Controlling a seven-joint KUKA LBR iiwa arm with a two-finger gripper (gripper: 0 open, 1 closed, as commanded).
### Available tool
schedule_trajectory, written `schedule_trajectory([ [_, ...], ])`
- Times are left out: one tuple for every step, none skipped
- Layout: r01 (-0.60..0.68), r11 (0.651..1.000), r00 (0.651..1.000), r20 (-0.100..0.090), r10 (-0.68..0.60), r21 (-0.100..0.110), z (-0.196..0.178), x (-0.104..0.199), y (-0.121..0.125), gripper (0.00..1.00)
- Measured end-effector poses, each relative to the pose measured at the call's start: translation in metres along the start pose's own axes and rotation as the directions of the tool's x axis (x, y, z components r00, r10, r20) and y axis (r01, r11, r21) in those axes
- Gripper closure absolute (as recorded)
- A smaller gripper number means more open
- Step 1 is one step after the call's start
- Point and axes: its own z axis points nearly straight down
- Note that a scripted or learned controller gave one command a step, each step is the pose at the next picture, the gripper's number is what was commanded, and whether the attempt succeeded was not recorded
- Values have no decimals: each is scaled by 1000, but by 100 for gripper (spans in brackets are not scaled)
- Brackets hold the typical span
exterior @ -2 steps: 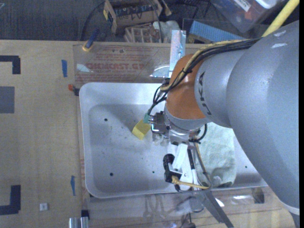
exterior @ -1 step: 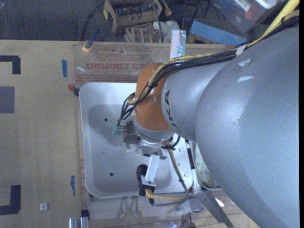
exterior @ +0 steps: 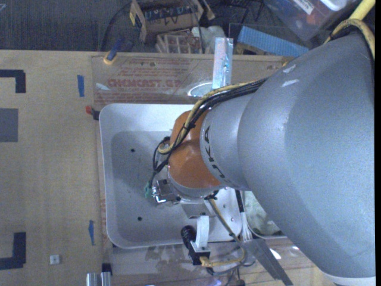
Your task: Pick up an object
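Gripper (exterior: 156, 192) is hanging low over the white bin (exterior: 119, 159), toward its 3 o'clock side, mostly buried under the orange band (exterior: 187, 159) and grey arm (exterior: 297, 148); whether it is clenched or released cannot be told. Something small and greenish (exterior: 147, 189), perhaps an object, is sitting at the gripper's 9 o'clock edge, too blurred to identify.

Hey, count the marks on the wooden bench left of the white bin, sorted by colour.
Blue strips: 2
Black corner marks: 2
Grey patch: 1
Total: 5
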Motion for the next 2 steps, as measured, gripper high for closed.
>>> schedule_trajectory([
  [-96,995,995,7,96,7,-84,21,71,100],
  [-344,939,939,10,344,11,-9,31,9,100],
])
